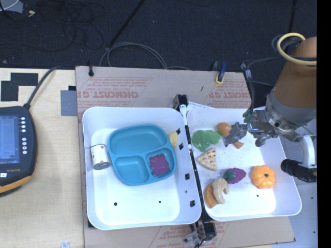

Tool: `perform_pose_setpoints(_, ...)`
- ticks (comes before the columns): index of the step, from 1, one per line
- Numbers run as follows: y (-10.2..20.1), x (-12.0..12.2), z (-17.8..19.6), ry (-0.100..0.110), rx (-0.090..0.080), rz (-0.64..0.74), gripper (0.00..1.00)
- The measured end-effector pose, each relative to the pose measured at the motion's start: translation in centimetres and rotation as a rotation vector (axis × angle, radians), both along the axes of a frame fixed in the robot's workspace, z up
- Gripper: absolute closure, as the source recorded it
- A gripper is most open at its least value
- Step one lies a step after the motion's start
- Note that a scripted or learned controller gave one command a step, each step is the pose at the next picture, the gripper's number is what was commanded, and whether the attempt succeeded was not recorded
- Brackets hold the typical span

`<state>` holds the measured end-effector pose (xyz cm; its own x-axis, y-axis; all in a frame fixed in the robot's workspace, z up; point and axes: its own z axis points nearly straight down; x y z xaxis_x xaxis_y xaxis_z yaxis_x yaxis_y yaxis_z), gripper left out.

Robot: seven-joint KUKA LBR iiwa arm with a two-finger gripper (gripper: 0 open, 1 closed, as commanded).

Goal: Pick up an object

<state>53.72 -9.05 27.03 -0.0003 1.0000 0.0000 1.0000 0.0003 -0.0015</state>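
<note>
Seemingly, gripper [235, 136] beside orange food [224, 128].

Arm [295, 94] in from right, wrist bent, claw [235, 135] low.

A small orange pumpkin [263, 176] sits upright near the right bin's [289, 203] right wall.
</note>
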Motion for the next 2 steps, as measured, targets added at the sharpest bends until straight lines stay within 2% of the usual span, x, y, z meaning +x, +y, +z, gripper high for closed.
perform_pose_setpoints(1,-7.0,3.0,-7.5,0.002,-0.001,-0.003,0.00)
perform_pose_setpoints(2,-8.4,11.0,-11.9,-0.003,-0.001,0.004,0.00)
